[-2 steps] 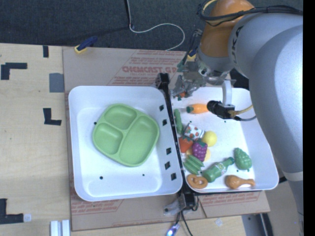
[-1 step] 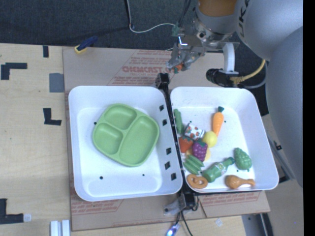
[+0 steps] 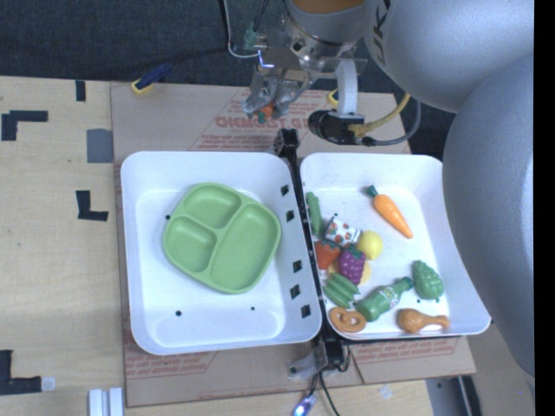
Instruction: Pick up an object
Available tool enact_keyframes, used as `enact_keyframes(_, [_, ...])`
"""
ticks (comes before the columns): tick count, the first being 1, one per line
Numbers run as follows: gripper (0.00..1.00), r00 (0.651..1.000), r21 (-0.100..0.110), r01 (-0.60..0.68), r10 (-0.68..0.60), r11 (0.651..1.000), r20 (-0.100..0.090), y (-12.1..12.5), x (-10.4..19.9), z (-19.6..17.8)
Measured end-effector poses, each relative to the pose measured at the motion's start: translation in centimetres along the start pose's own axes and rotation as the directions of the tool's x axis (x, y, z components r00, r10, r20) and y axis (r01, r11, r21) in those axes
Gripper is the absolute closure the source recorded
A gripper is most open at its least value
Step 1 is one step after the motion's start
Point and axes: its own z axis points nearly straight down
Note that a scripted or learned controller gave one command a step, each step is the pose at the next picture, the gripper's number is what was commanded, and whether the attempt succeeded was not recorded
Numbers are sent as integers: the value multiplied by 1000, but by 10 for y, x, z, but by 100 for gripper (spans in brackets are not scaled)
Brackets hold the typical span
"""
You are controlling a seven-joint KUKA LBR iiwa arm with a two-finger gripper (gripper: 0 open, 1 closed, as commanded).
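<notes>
My gripper (image 3: pixel 272 102) hangs high over the back of the bench, above the far end of the divider between the two bins. A small orange-and-teal bit shows at its tip; I cannot tell whether it is a held thing. The right bin (image 3: pixel 434 180) holds several toy foods: a carrot (image 3: pixel 390 212), a lemon (image 3: pixel 371 244), purple grapes (image 3: pixel 351 263), a green bottle (image 3: pixel 381 299), a chicken drumstick (image 3: pixel 422 321), a brown ring (image 3: pixel 349 321) and a small printed can (image 3: pixel 342 230). A green divided plate (image 3: pixel 221 237) lies in the left bin (image 3: pixel 143 189).
The grey arm fills the upper right and overhangs the right bin's far side. A dark green leafy toy (image 3: pixel 427 280) and a green pod (image 3: pixel 313 211) also lie in the right bin. Cables run behind the bins. A yellow-and-blue clip (image 3: pixel 152 78) lies at the back left.
</notes>
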Motion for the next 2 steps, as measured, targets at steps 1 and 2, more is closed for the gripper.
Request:
enact_keyframes(1, [100, 1000, 20, -8, 8, 1000, 6, 7, 33, 182])
enact_keyframes(2, [100, 1000, 2, -6, 6, 1000, 2, 11, 71, 134])
